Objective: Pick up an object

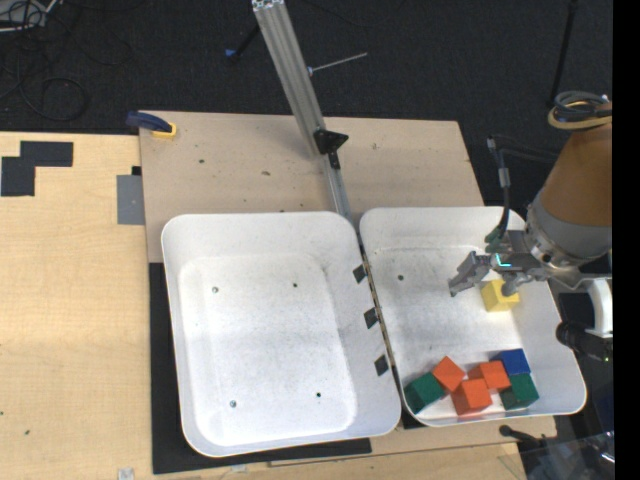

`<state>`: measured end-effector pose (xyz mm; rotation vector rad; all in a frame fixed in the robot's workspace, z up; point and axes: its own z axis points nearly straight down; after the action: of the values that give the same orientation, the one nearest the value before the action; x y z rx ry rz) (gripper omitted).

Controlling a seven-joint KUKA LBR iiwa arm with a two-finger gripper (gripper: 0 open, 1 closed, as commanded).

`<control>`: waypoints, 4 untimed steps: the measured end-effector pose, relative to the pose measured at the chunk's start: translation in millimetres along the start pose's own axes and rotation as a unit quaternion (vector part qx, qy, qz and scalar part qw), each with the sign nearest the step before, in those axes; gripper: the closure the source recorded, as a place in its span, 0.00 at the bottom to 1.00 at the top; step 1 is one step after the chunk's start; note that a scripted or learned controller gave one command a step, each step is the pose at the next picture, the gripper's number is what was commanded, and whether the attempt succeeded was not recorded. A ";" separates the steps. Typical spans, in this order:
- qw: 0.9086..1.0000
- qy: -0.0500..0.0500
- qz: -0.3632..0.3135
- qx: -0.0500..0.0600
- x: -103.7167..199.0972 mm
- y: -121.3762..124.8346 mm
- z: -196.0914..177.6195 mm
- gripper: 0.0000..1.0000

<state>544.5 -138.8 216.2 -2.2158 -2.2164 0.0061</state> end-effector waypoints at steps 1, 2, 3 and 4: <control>1.000 -0.001 0.001 -0.003 -1.3 0.7 -2.2 0.00; 1.000 0.000 0.001 0.001 0.7 2.0 62.1 0.00; 1.000 0.000 0.001 0.000 -4.0 9.8 116.2 0.00; 1.000 -0.001 0.002 -0.003 -4.2 10.2 123.7 0.00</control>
<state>553.7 -142.6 92.4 -2.2240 -2.2146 0.0022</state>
